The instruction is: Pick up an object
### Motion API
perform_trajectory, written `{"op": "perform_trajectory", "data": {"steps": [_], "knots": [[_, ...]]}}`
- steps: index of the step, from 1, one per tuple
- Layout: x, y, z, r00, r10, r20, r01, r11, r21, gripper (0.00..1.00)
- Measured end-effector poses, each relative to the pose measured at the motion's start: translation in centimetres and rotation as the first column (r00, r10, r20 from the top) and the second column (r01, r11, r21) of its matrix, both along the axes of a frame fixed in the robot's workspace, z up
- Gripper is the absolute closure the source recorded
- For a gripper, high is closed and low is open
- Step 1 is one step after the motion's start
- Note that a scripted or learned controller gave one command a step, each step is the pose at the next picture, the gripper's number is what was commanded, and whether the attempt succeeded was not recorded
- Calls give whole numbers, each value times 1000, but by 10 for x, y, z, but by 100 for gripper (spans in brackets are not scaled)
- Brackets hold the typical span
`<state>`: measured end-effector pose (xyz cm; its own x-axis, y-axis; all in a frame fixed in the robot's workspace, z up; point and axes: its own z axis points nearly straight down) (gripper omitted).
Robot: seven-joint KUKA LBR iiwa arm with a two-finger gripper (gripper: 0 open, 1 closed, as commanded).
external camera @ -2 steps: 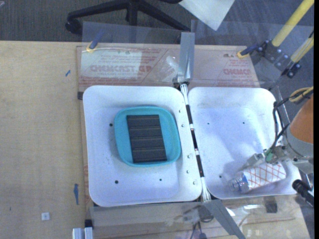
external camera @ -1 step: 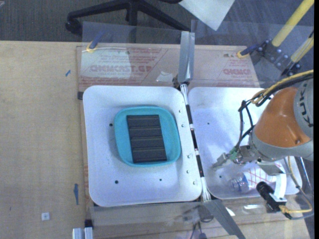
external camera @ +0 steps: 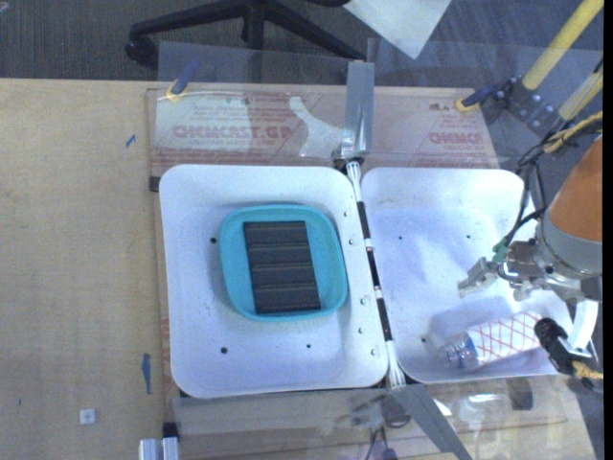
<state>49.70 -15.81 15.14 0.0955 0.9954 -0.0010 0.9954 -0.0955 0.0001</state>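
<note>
A blue tray (external camera: pixel 233 257) lies in the left bin (external camera: pixel 192 353), gripper (external camera: pixel 498 274) over the right bin (external camera: pixel 421 209).

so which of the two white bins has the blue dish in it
The left bin: the blue dish sits in its middle. The right bin holds a red-checked packet instead, near the gripper.

Robotics lab: wooden counter (external camera: pixel 67 257) with two white bins (external camera: pixel 192 286) taped down, office chair base (external camera: pixel 254 12) on grey carpet (external camera: pixel 57 17), loose cables (external camera: pixel 536 175).

Grey arm (external camera: pixel 575 228) reaches in from the right; tool (external camera: pixel 512 274) hangs low — orange band above.
</note>
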Motion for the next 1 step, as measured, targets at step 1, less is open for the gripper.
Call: {"op": "perform_trajectory", "data": {"steps": [1], "knots": [[-16, 61, -64, 1000, -30, 7, 30, 1000, 0, 0]]}}
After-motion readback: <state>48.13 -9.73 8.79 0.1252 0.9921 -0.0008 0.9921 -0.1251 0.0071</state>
